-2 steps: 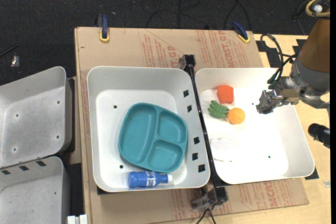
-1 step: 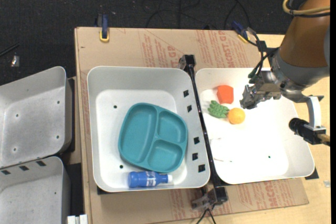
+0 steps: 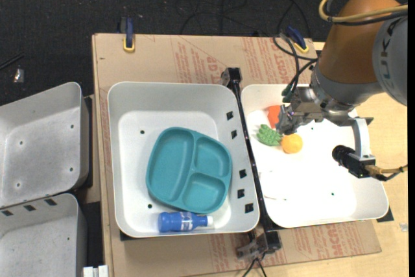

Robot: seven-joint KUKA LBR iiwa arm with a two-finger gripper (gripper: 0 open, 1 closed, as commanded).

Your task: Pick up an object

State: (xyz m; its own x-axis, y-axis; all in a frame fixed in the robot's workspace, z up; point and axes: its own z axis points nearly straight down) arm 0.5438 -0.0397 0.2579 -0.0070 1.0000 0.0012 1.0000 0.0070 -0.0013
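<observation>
My gripper (image 3: 289,124) reaches down into the upper left part of the right bin (image 3: 324,204). Directly around its tip lie three small things. A green leafy toy (image 3: 267,135) lies just left of the tip, an orange ball (image 3: 292,144) just below it, and a red piece (image 3: 274,115) partly hidden behind it at the upper left. The wrist covers the fingertips. Nothing shows between them.
The left bin (image 3: 130,113) holds a teal divided plate (image 3: 189,170) in its middle and a blue bottle (image 3: 182,222) lying on its side along the front wall. A black divider with clips runs between the bins. White spare bins sit at the far left.
</observation>
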